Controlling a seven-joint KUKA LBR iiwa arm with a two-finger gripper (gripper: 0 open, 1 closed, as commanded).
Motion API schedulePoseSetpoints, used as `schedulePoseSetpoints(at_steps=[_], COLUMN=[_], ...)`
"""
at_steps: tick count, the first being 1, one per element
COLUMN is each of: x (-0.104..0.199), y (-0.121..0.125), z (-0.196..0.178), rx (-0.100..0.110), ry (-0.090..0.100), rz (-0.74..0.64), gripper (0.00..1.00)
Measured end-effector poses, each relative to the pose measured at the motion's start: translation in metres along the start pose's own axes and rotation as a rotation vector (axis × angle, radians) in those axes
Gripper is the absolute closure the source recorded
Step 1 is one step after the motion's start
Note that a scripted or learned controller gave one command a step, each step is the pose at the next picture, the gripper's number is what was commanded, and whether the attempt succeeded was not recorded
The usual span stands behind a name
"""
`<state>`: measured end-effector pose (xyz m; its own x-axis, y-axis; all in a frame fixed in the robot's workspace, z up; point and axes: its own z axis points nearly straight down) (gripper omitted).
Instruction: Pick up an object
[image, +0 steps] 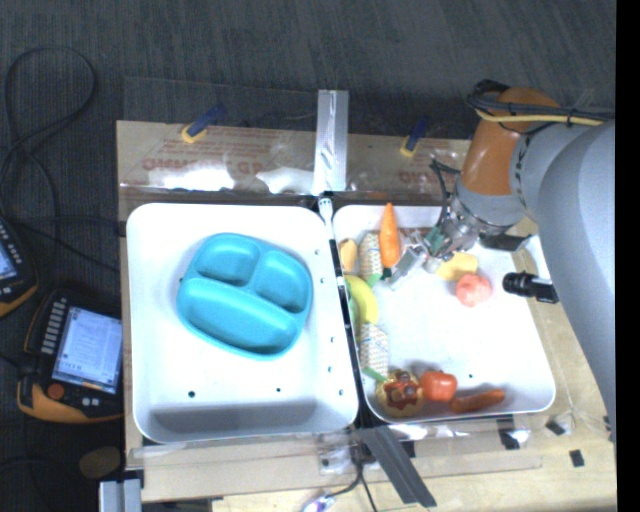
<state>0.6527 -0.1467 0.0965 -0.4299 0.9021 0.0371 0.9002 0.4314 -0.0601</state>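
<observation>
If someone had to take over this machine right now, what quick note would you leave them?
Gripper: low in the right bin, at its upper part, beside the carrot and corn; nothing seen between its fingers.
Things: banana, yellow piece and pink piece nearby; tomato along the near wall. Blue divided plate lies in the left bin.
Done: nothing picked up yet.
Left: grasp one item and lift it.
</observation>
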Motion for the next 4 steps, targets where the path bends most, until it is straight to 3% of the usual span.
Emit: schedulePoseSetpoints(at_steps=[1, 2, 3, 4], x=[-0.06, -0.024, -0.024, -0.024], y=[-0.053, -0.093, -0.092, -0.092], z=[0.006, 0.011, 0.0, -0.009], rx=[-0.061, -0.069, -0.071, -0.072], ry=[-0.056, -0.051, -0.056, -0.056], rz=[-0.316, -0.095, -0.097, -0.099], gripper=[0.0, 0.0, 1.0, 1.0])
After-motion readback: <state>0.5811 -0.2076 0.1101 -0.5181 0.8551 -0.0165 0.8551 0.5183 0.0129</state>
